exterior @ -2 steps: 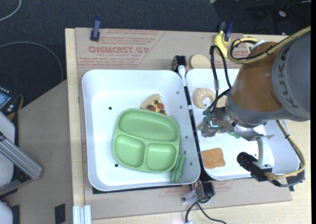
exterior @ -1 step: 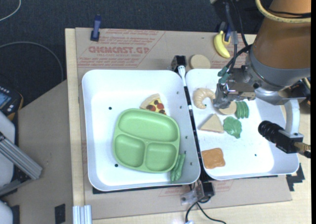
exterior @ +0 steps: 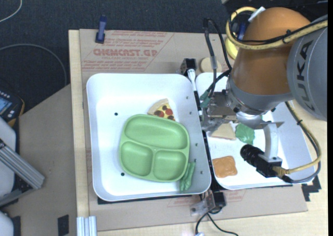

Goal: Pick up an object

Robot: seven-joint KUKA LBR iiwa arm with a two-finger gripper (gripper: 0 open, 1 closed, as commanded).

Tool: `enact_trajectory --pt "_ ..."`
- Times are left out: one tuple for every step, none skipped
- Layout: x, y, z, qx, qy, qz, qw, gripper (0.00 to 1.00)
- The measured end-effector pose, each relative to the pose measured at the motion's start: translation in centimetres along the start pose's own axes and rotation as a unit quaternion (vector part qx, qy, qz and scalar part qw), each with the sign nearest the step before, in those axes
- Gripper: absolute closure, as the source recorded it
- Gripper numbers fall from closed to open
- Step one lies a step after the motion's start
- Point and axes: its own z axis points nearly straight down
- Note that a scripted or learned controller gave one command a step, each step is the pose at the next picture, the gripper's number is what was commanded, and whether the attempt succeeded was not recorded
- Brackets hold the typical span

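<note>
In the right white bin (exterior: 291,180) by the table's right edge, we hang our claw (exterior: 221,117) low over a pale wedge (exterior: 225,133), green lump (exterior: 245,134) and orange-brown slab (exterior: 225,167), presumably choosing one, though its grip we cannot tell.

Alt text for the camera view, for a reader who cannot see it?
A grey-and-orange arm reaches from the right over the right bin, which holds a toast-like piece, a green item and a pale wedge. The left bin holds a green divided plate, a pizza slice and a green item at its lower right.
</note>
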Motion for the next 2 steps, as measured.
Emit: enact_trajectory --pt "6.9 0.1 -1.5 -0.005 0.001 -0.002 1.0 1.0" --pt "3.5 -0.2 16.5 0.005 -0.002 0.005 1.0 1.0"
